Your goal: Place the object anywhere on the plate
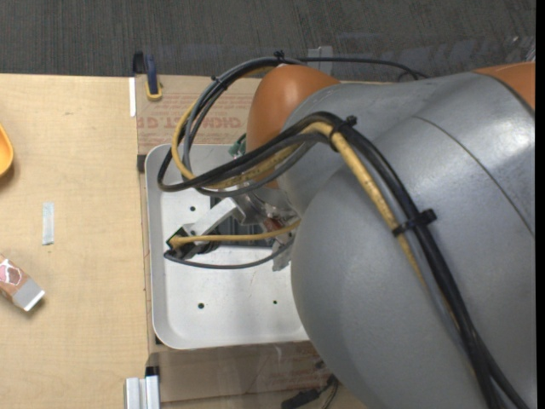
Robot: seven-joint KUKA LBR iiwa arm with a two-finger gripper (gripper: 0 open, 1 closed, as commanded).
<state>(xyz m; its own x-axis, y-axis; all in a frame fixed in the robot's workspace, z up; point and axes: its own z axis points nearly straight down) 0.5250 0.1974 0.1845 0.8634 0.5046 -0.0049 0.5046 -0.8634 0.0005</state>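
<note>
Hand (255, 216) low inside white bin (183, 318), cables (213, 245) draped in.

Floor: dark grey carpet (341, 11) across the top, fine ribbed texture.
Bench: light wood tabletop (68, 186) fills the left half, pale grain, mostly bare.
Cardboard: brown sheet (183, 109) with red printed lettering, lying under the bin at top centre; more brown board at the bottom edge.
Clamp: small blue-and-yellow clamp (151, 79) at the wood's top edge.
Bracket: pale metal bracket (140, 392) at bottom left of the bin.
Light: even, soft, no hard shadows.
Walls, windows: cannot tell.
</note>
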